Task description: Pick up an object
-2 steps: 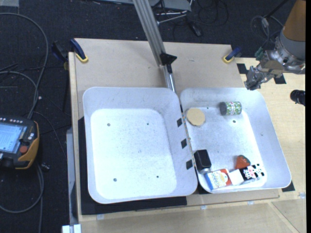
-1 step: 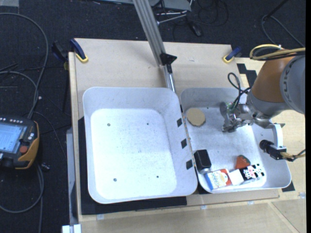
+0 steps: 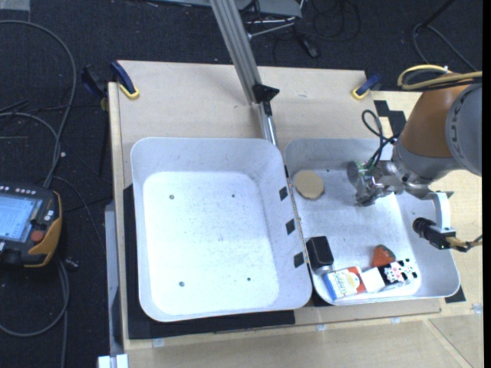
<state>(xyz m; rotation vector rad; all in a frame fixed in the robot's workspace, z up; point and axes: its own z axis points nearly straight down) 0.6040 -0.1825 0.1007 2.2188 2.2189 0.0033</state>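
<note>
Tan round disc (image 3: 309, 184) lies at the right bin's (image 3: 337, 153) far left, near the divider. My gripper (image 3: 364, 187) hangs low just right of it, apart from it, nothing between my fingers; open or closed, I cannot tell. Approach step, by my reading. Next: shift left over the disc, descend, close. Black block (image 3: 319, 251), red piece (image 3: 383, 255), boxes (image 3: 368, 279) sit nearer.

You see a round tan disc (image 3: 309, 184) lying flat, upper left of the right bin (image 3: 430, 286), apart from other items.
</note>
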